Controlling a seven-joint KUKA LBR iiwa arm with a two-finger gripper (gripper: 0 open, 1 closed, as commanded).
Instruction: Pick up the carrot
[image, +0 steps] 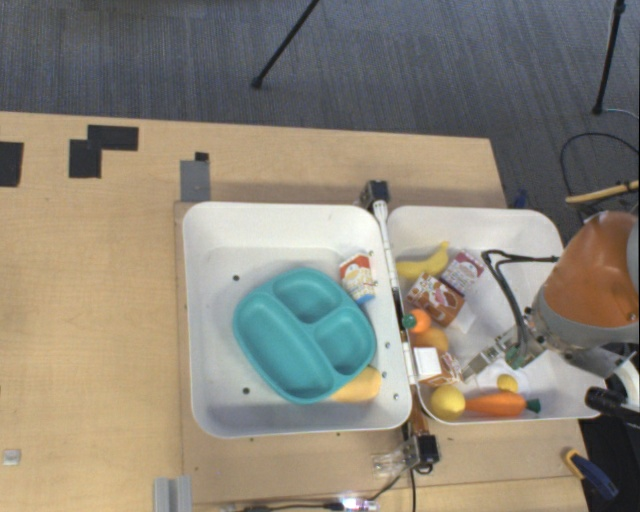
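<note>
The carrot, orange with a green stub at its right end, lies along the front wall of the right bin. A yellow lemon touches its left end. My gripper hangs low over the bin, just above and slightly left of the carrot. It reaches in from the grey wrist and orange band at the right. Nothing shows held in it.
The right bin also holds a banana, a small snack carton, a brown packet, a small orange fruit and a little yellow piece. The left bin bears a teal divided plate, a small carton and a yellow item.
</note>
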